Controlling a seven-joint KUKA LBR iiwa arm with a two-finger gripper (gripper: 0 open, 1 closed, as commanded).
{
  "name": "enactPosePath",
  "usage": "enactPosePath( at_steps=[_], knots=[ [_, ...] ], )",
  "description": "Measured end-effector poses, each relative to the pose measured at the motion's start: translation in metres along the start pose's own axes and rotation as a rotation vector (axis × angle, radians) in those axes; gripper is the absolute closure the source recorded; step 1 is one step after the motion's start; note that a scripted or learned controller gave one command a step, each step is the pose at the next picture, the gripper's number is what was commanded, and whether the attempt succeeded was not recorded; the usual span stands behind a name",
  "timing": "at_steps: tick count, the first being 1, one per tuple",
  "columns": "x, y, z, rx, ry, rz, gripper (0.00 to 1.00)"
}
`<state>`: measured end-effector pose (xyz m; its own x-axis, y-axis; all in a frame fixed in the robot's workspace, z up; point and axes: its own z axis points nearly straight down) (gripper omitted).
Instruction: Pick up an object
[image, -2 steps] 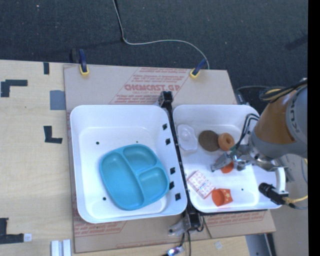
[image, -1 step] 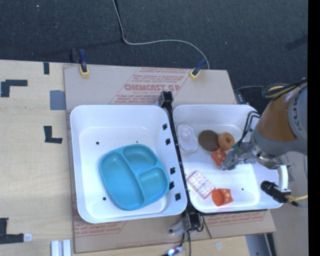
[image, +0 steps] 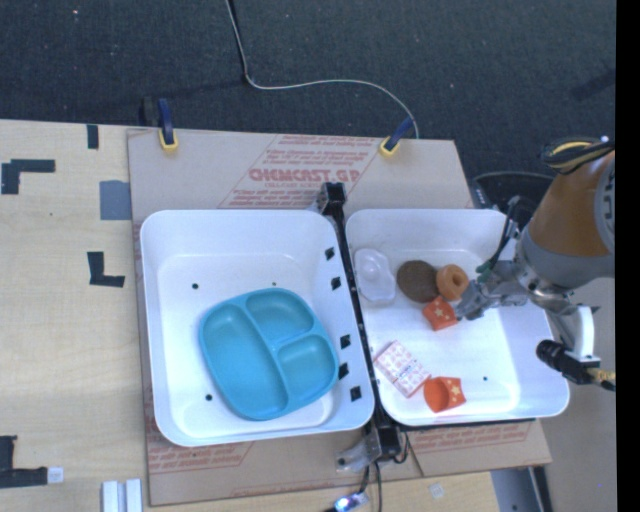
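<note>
Gripper (image: 470, 303) low in the right bin (image: 520, 400), reaching in from the right, tip crowded against a cluster of small items. Can't tell from here whether it has closed on anything or how wide it stands; the tip is a dark blur against the objects.

Nearest candidates: small red-orange block (image: 440, 315) just beside the tip, orange ring-shaped donut toy (image: 453, 281) touching or nearly touching it above, brown round piece (image: 416, 280) next to the donut. Clear plastic cup (image: 374, 275) lies near the divider. Lower down, well apart from the arm: pink patterned packet (image: 399, 367) and an orange-red cup-like piece (image: 444, 393). Left bin (image: 160, 260) holds a blue divided plate (image: 268, 352).

Risks, as I judge them:
- Three items packed together, so a close could pinch two at once, or wedge between them and catch neither.
- Block is small and angular; an off-centre squeeze may flick it aside.
- Donut is rounded and may roll or squirt out.
- Bin wall sits close behind the wrist, so little room to correct.
</note>
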<state>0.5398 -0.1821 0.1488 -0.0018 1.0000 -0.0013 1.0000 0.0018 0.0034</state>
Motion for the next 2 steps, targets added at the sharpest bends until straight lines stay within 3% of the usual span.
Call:
enactPosePath(
  at_steps=[2],
  knots=[
    [0.003,-0.004,-0.096,-0.001,-0.001,0.0,1.0]
  ],
)
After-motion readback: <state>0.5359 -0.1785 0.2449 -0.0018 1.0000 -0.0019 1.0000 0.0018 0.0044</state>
